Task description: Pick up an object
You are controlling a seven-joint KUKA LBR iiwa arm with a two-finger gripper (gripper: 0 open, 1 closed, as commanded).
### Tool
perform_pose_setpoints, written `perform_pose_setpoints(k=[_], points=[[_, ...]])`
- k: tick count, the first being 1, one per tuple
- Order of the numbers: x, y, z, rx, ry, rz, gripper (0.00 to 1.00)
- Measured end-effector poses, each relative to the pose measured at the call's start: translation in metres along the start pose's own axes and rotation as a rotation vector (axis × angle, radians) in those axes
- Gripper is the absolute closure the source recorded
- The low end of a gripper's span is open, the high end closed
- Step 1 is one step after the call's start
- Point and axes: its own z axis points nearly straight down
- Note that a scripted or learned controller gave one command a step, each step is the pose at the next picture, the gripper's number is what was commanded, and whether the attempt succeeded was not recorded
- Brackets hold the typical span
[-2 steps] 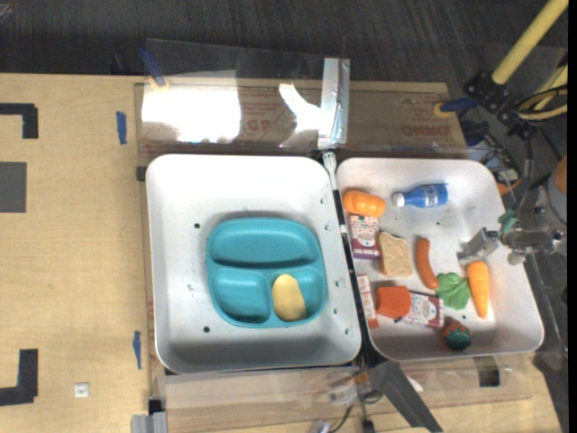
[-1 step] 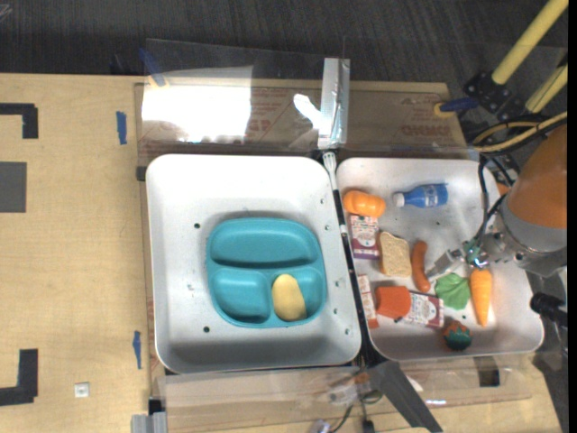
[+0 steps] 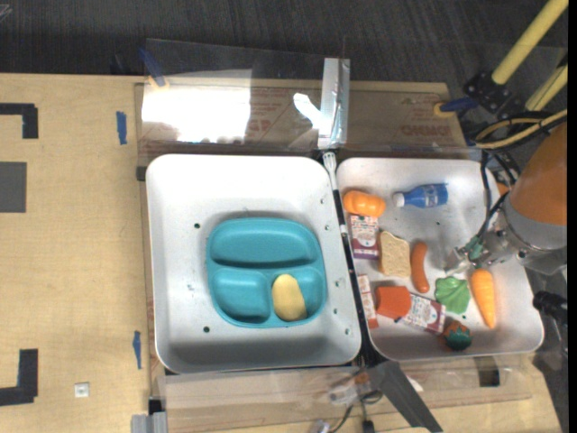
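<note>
The right bin holds several toy foods: a blue bottle, an orange carton, a maroon carton, a bread slice, a sausage, a green leaf, a carrot, a red box and a small red-green fruit. My gripper hangs low over the bin's right side, just above the carrot's top and the leaf. Nothing visibly sits in it.
In the left bin lies a teal divided tray with a yellow potato-like piece in its lower right compartment. A clear plastic sheet stands behind the bins. Cables hang at the upper right.
</note>
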Motion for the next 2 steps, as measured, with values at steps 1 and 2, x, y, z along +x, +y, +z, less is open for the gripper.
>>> perform_pose_setpoints(k=[1, 2], points=[[-0.0277, 0.067, 0.0202, 0.001, -0.001, 0.18, 1.0], [-0.0271, 0.0664, 0.0214, 0.003, 0.0, 0.179, 0.0]])
